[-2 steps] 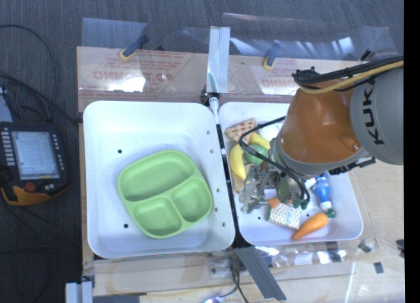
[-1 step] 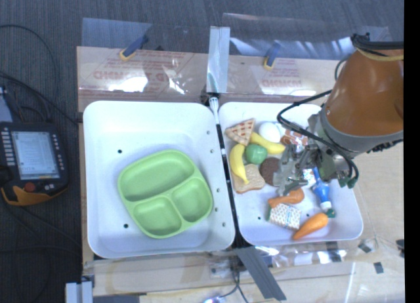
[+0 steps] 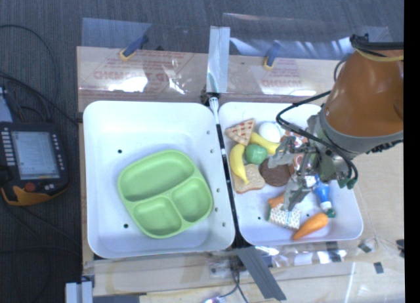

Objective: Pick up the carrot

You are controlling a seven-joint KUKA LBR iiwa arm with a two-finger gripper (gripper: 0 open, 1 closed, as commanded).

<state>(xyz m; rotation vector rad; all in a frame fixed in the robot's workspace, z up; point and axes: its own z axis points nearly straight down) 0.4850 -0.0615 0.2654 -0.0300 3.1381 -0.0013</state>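
Note:
The carrot is orange with a green tip and lies slantwise at the front right corner of the right bin. My gripper hangs over the middle of that bin, up and to the left of the carrot and apart from it. Its two grey fingers stand open, one near a brown disc and one near a small orange piece. I see nothing held between them. The orange wrist band covers the bin's back right part.
The right bin also holds a banana, a green ball, a white egg, a waffle slice, a patterned block and a blue-white piece. A green divided plate lies in the left bin.

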